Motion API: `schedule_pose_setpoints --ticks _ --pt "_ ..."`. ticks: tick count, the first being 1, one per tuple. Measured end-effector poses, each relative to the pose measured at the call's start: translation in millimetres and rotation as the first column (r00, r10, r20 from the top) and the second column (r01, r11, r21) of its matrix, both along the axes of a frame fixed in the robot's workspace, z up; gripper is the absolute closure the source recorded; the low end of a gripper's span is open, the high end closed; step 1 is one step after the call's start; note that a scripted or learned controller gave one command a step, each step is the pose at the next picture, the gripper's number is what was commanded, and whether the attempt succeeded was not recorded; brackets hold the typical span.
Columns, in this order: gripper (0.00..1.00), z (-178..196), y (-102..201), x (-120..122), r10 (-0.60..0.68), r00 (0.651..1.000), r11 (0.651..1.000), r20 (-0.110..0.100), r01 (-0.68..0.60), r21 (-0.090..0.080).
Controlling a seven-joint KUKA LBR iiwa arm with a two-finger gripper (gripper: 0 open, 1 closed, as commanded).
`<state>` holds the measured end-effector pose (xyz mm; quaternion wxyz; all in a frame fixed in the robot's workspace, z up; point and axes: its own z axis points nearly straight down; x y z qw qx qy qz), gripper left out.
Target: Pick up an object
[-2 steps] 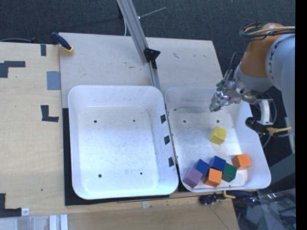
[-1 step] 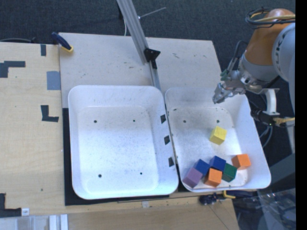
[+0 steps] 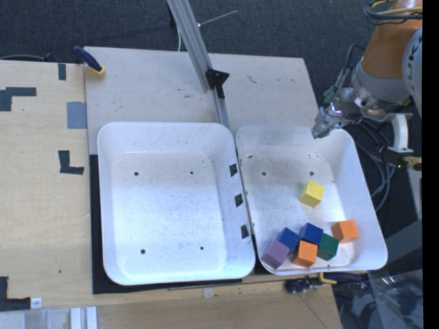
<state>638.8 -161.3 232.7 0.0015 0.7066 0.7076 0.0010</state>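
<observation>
My gripper (image 3: 324, 127) hangs over the far right corner of the right bin (image 3: 357, 157), on the grey arm with the orange band. A yellow cube (image 3: 312, 193) lies alone in the middle of that bin, well below the gripper. Near the bin's front edge sits a cluster: a purple cube (image 3: 276, 253), two blue cubes (image 3: 289, 238) (image 3: 311, 232), an orange cube (image 3: 306, 253), a green cube (image 3: 328, 246) and another orange cube (image 3: 346, 230). Nothing shows between the fingers.
The left bin (image 3: 110, 184) stands beside the right one, sharing a middle wall. A slanted metal rail (image 3: 195, 40) runs down to the bins' far edge. Cables hang at the right by the arm. A blue and yellow tool (image 3: 89, 59) lies far left.
</observation>
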Motion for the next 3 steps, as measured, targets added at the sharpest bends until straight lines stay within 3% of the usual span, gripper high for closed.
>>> schedule_pose_setpoints --ticks 1,3 --pt "1.00 -10.8 53.8 -4.7 0.004 1.000 1.000 -0.006 -0.004 0.002" --pt "1.00 7.8 159.0 -11.1 0.006 1.000 1.000 -0.004 -0.006 0.002"
